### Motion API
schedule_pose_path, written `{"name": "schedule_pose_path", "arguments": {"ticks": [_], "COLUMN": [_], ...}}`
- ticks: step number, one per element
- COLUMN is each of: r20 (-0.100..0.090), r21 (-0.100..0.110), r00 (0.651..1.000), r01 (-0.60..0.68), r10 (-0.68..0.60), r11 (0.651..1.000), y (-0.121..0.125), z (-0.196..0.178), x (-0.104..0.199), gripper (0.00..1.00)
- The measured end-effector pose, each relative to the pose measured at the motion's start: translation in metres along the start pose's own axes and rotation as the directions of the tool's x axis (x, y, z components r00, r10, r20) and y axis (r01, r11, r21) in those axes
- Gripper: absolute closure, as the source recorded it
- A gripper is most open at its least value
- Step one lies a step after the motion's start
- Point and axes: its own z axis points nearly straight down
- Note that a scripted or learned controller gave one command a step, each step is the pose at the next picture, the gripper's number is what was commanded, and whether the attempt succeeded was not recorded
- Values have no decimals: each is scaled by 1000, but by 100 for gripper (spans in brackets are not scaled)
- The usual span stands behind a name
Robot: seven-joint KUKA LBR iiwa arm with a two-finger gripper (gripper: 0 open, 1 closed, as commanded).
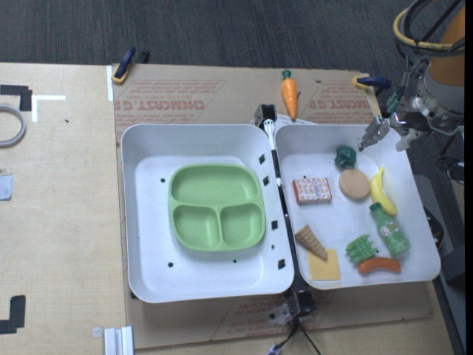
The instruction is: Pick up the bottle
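Bottle [389, 229] lies lower right of frame, in the right bin [421, 198] w/ banana [381, 191] just above and sausage [379, 265] below. Hand [384, 129] hovers upper right over bin rim, nothing gripped; open/closed can't tell. Prob. pre-approach.

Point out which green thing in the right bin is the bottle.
The green bottle, lying by the bin's right wall just below the banana; it is smooth and capped, unlike the leafy greens and dark broccoli.
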Motion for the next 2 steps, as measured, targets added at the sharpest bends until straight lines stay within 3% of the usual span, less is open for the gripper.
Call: {"name": "schedule_pose_path", "arguments": {"ticks": [1, 2], "r20": [2, 0], "r21": [-1, 0], "r00": [1000, 994], "r01": [3, 105], "r10": [-3, -105], "r11": [1000, 994], "y": [1, -42], "z": [-10, -23], "x": [0, -48], "gripper": [100, 100]}}
